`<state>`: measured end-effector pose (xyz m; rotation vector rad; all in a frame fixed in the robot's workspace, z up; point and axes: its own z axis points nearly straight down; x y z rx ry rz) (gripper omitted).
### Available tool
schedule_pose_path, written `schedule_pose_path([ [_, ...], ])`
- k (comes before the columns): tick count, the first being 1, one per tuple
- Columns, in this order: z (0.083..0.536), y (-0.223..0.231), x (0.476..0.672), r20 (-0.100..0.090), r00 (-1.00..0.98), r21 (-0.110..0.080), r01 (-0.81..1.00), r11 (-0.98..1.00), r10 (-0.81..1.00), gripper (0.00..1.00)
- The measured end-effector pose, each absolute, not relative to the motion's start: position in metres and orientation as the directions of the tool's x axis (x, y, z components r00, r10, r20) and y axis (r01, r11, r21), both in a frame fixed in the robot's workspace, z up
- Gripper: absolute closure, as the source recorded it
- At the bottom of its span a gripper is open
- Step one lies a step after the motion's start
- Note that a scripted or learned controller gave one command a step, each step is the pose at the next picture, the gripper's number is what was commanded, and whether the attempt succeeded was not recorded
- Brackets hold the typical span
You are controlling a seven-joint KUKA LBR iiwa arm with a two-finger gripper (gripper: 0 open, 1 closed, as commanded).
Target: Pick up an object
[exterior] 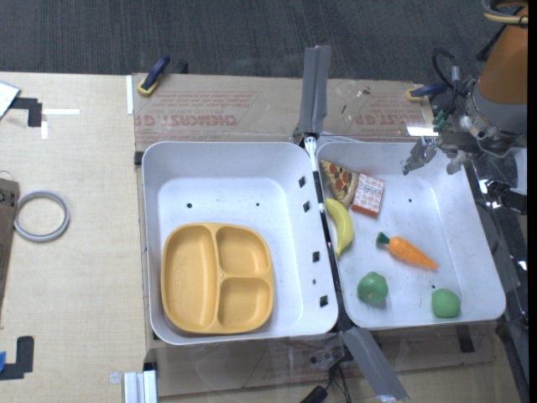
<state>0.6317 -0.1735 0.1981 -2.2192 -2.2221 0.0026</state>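
The gripper (432, 154) hangs over the far right corner of the right bin (470, 217), near its rim; whether it is released or clenched cannot be told from here, and nothing shows in its grasp.

The pickable things all lie nearer the camera and to the left of the gripper. Closest is a small red-and-white carton (367, 195), flat and boxy, with a printed pizza-patterned piece (339, 176) just beyond it toward the bin divider. A banana (339, 224), smooth and curved, lies along the divider wall. The carrot (409, 252) is a slick orange taper with a green tip, and two rounded green fruits (372, 289) (446, 303) sit furthest from the gripper, at the near end of the bin.

Likely risks: the round fruits may roll or squirt out of a pinch on the smooth white plastic; the carrot's taper could slip toward its thin end; the banana hugs the wall, leaving little room on that side; the flat carton offers little height to grip. Descending where it hangs now would probably strike the rim.

The left bin (168, 191) holds a glossy yellow divided plate (218, 277), well apart from the gripper.
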Motion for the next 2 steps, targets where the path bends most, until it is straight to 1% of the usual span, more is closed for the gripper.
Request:
schedule_pose_path([
  [1,0.141,-0.120,0.580,0.000,-0.231,-0.002,0.973,0.231,0.973,0.00],
  [2,0.097,-0.137,0.520,0.001,-0.285,-0.002,0.959,0.285,0.959,0.00],
])
